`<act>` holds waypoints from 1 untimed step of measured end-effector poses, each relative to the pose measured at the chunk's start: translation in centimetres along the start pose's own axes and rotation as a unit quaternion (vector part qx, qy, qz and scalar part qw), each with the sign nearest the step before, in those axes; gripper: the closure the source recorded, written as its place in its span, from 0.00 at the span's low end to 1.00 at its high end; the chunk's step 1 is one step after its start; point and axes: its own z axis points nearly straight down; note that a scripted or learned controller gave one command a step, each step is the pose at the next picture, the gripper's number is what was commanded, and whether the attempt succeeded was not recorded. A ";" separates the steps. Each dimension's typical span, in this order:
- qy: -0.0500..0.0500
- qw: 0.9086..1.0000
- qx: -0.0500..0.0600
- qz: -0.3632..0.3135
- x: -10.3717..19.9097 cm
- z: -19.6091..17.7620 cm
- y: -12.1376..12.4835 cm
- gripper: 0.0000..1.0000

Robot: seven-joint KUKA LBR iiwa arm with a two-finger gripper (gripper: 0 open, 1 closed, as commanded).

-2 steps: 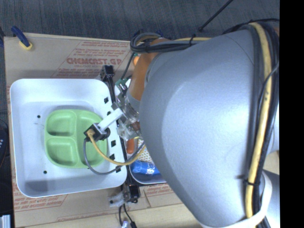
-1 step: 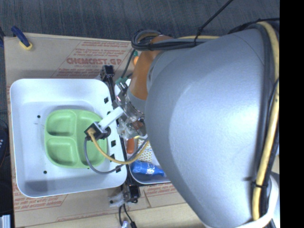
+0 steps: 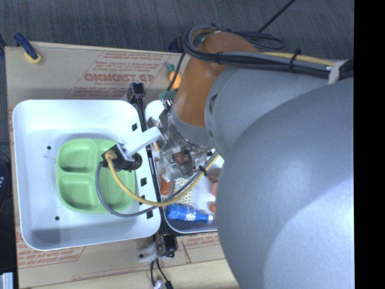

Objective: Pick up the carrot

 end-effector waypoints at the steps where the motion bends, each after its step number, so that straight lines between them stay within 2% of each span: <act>1: -0.001 1.000 0.000 0.023 1.3 7.1 -5.2 1.00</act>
